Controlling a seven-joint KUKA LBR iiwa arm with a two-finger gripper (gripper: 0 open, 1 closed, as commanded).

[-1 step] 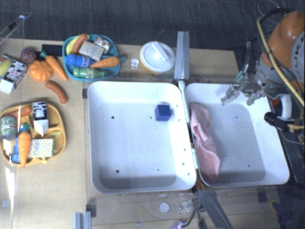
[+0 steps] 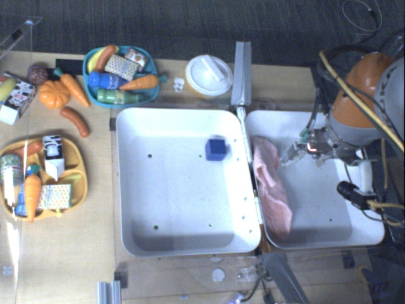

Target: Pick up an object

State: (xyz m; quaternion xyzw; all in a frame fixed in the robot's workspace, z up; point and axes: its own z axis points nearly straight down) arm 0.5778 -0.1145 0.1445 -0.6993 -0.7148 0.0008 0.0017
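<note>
**Pincer over right bin, nothing seen in its grip**

The arm [image 2: 364,116] reaches in from the right and holds its pincer [image 2: 302,149] above the floor of the right bin [image 2: 354,233]. Whether the pincer is released or clenched cannot be told at this size; no object is seen between its tips.

Two candidates for the pick lie in the bins. A pink cloth [image 2: 272,185] lies limp along the right bin's left wall, stretched from the upper corner toward the lower one, just left of the pincer and apart from it. A blue cube [image 2: 216,149] sits alone in the left bin [image 2: 133,233], near its upper right corner, well apart from the arm.

Judgement: the pincer's position favours the cloth as the target. The cloth's place against the wall leaves little room on its far side, so a grasp from the open side is the likelier approach. The pick is not yet made.

Toy food in a blue bowl [image 2: 95,97] and a yellow tray [image 2: 79,163] on the surface plays no part.
</note>
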